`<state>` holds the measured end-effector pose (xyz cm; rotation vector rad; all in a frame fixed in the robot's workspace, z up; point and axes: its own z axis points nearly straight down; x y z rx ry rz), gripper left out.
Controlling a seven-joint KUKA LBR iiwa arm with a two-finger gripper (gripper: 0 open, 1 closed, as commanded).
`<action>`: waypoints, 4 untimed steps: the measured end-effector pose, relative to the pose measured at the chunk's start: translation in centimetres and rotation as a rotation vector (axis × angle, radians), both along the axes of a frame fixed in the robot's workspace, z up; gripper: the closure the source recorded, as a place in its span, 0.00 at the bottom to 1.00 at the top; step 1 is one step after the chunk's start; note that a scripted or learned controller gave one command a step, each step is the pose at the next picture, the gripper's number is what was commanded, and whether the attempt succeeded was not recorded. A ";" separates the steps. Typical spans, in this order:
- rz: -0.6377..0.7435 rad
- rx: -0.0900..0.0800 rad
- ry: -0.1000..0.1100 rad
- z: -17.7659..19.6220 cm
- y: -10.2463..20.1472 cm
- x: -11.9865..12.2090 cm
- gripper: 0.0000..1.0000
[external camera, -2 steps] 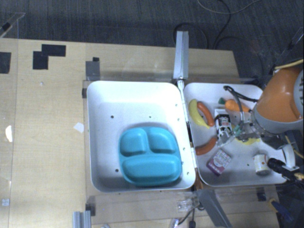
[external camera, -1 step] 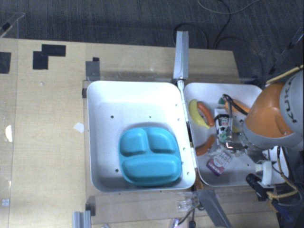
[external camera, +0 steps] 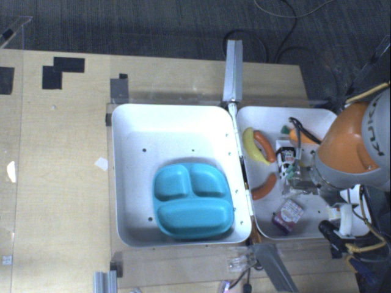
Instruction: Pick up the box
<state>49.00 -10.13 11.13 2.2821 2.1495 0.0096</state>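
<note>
A small purple and white box (external camera: 288, 215) lies in the right bin (external camera: 317, 116), near its front wall. My gripper (external camera: 292, 176) hangs just behind the box, over the middle of that bin, at the end of the grey arm with the orange band (external camera: 351, 140). The box lies apart from the gripper, on the bin floor. A small white and black piece (external camera: 286, 153) sits right behind the gripper; I cannot tell whether it is a loose object or part of the tool.
A yellow banana (external camera: 252, 144) and an orange sausage (external camera: 265, 146) lie by the right bin's left wall, with a second sausage (external camera: 263, 188) in front of them. A blue divided tray (external camera: 192, 200) rests in the left bin (external camera: 131, 163).
</note>
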 end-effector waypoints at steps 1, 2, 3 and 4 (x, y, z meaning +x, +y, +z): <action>-0.057 0.000 0.001 19.3 3.1 -0.1 1.00; 0.038 -0.002 0.002 23.6 -4.0 6.2 1.00; 0.174 -0.003 0.004 21.4 -10.3 6.0 1.00; 0.383 -0.003 0.005 8.7 -10.1 -0.2 1.00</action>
